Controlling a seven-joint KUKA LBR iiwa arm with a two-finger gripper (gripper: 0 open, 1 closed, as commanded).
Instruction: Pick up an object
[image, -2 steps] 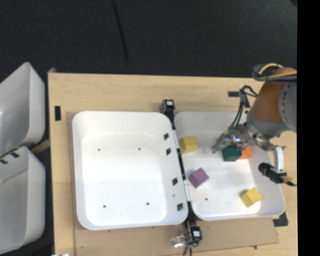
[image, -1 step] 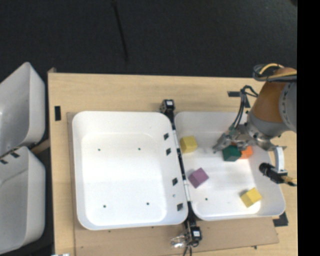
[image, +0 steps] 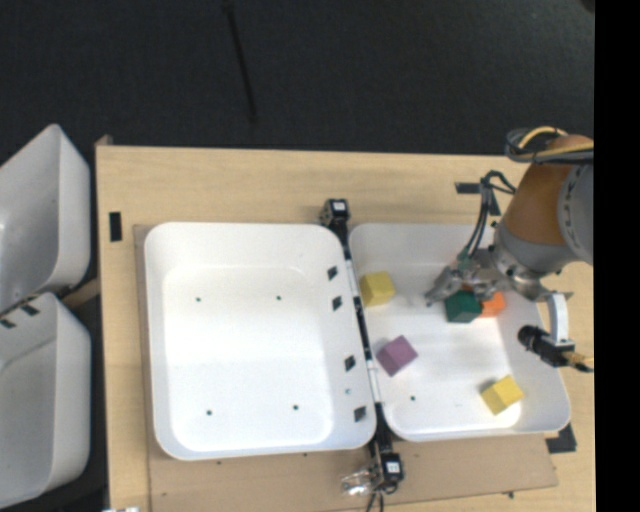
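Gripper down at the green block, nothing lifted yet.
I see the gripper (image: 462, 290) over the green block (image: 462, 307) near the right bin (image: 440, 425) far edge; grip state unclear.

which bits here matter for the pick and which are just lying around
In play: pincer, green block, orange block beside it, all in the right bin.

Lying about: two yellow blocks, purple block, left bin.
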